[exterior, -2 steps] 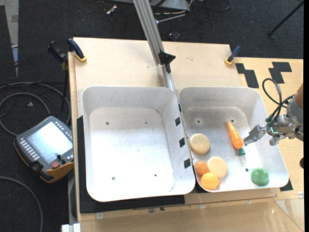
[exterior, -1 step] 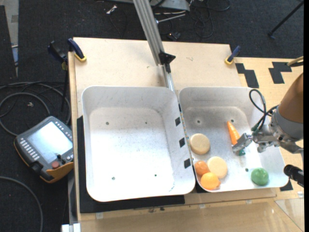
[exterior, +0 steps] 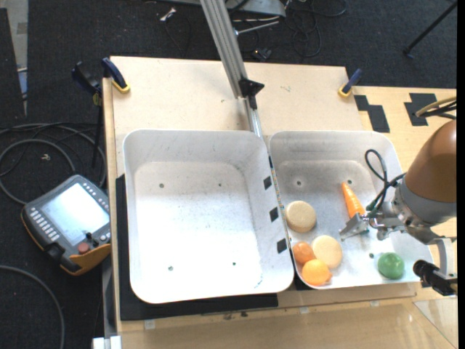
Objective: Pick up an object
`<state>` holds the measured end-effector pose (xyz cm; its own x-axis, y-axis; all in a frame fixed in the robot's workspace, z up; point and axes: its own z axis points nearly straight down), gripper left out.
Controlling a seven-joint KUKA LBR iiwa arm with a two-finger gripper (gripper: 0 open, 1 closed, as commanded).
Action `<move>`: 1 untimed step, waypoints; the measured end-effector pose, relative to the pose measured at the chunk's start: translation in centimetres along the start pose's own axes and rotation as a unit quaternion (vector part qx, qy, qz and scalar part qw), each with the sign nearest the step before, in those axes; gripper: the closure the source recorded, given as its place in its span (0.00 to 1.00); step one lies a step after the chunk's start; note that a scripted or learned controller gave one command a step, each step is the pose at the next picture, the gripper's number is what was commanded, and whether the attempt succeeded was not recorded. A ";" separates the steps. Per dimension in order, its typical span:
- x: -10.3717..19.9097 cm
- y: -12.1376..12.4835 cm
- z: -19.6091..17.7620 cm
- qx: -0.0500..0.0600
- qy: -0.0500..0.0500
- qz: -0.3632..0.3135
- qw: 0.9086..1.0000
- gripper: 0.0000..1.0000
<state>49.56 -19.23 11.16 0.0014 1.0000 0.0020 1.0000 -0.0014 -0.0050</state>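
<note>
- Over in the lower right of the frame, the gripper [exterior: 356, 227] is hanging low in the right bin [exterior: 320, 145], just beside the carrot [exterior: 352, 198].
- Its fingers are looking spread a little, with nothing between them.
- I think it is going for the carrot, so it should be lining up across it before squeezing.
- Near it are sitting the tan ball [exterior: 301, 215], the orange ball [exterior: 316, 271] and the green ball [exterior: 391, 265].

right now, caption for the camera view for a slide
Gripper low in the right bin beside the carrot, nothing visibly grasped.
</note>
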 end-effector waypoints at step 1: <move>0.0 0.1 1.6 -0.002 -0.001 0.000 1.000 0.00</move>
<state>49.61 -19.18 9.52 0.0007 1.0000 0.0001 1.0000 -0.0007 0.0000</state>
